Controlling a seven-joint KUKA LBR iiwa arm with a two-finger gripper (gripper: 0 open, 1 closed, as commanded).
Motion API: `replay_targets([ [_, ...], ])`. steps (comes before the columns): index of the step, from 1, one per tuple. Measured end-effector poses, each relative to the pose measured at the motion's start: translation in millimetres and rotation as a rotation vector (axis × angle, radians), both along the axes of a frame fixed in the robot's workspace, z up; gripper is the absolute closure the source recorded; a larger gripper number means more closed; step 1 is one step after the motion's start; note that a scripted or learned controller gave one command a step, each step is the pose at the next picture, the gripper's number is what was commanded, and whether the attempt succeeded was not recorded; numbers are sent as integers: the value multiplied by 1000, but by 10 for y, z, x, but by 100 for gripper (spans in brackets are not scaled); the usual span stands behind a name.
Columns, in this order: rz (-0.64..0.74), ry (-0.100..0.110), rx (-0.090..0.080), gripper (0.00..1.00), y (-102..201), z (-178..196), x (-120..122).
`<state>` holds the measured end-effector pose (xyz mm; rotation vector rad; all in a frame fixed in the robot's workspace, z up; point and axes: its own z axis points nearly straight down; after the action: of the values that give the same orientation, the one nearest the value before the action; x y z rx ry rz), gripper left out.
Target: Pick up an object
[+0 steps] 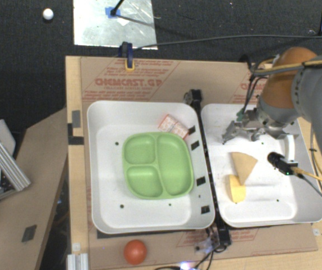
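A tan wedge [244, 165] lies in the right bin [307, 210], with a yellow block [236, 189] touching its lower tip. My gripper [241, 136] hovers over the bin's upper part, just above the wedge and apart from it. Its fingers are spread open with only bare bin floor between them. In the left bin [102, 207] rests a green divided plate [157, 165], and a small pink-and-white packet [174, 126] sits at the plate's far edge.
A red ball [135, 251] sits on the cardboard in front of the left bin. A blue clamp [127, 53] stands at the bench's far edge. The grey arm [313, 94] covers the right bin's upper right corner.
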<state>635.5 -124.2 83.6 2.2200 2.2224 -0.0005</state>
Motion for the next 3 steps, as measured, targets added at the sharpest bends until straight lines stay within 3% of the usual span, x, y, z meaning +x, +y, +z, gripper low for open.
replay_targets([
  [1,0,-5,0,100,0,127,16],
  [3,3,-6,0,100,32,1038,-24],
])
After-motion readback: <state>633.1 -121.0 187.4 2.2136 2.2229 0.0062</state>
